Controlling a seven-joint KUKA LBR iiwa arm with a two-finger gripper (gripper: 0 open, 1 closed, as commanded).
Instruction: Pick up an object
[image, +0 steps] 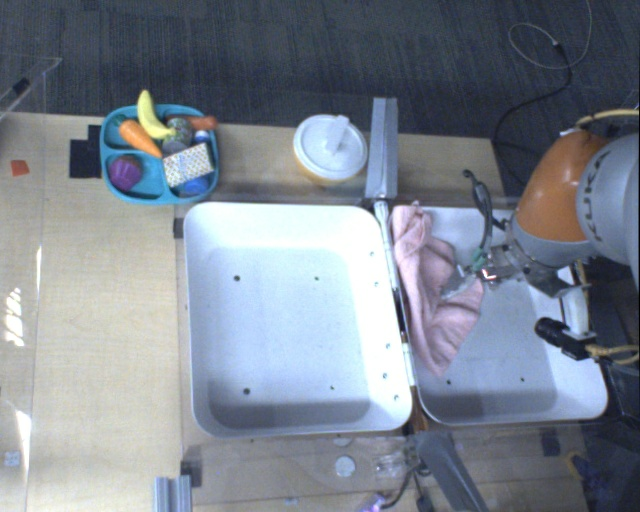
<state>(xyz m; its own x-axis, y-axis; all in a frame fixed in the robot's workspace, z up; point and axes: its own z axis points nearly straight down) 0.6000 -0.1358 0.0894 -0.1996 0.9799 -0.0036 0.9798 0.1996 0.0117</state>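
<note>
Arm reaches in from the right, orange band up, wrist bent down-left, gripper low with fingertips pointing left.

Robotics lab test cell. Pale wood bench carries two shallow white bins side by side, a grey KUKA arm with orange band reaching in. Loose black cable on dark carpet. Blue tray of toy food and a lidded white cup as props.
</note>
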